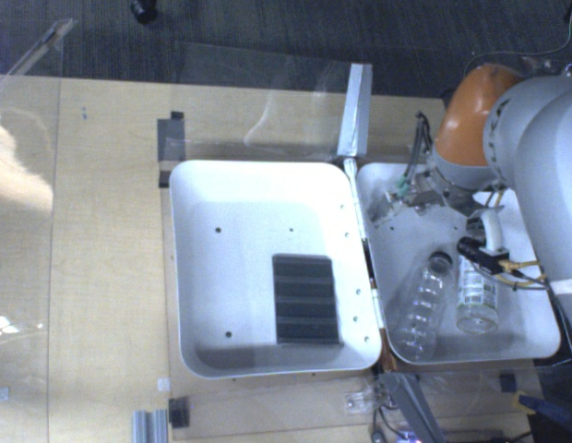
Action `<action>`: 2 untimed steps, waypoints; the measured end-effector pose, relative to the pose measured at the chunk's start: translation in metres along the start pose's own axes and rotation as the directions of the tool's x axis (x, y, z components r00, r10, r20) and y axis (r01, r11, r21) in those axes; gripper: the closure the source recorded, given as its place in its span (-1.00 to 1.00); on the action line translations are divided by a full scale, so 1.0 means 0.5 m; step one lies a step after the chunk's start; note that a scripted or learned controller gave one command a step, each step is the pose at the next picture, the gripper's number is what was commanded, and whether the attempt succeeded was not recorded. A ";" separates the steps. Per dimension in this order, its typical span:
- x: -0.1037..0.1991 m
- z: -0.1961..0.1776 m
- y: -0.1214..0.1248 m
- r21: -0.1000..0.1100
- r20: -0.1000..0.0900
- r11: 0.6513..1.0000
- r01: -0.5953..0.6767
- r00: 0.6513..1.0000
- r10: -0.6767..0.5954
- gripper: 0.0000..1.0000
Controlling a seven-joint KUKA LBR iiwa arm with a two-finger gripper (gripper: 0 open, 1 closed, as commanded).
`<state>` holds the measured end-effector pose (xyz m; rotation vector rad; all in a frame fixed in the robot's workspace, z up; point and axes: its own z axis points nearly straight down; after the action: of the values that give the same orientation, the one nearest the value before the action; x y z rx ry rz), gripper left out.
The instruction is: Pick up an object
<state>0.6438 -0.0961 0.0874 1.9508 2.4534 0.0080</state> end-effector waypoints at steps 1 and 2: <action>-0.015 -0.027 -0.120 0.003 -0.001 0.991 0.134 0.991 -0.134 -1.00; -0.030 -0.157 -0.159 0.002 -0.001 0.996 0.093 0.996 -0.093 -1.00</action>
<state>0.5688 -0.1285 0.1652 1.8357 2.5425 0.0059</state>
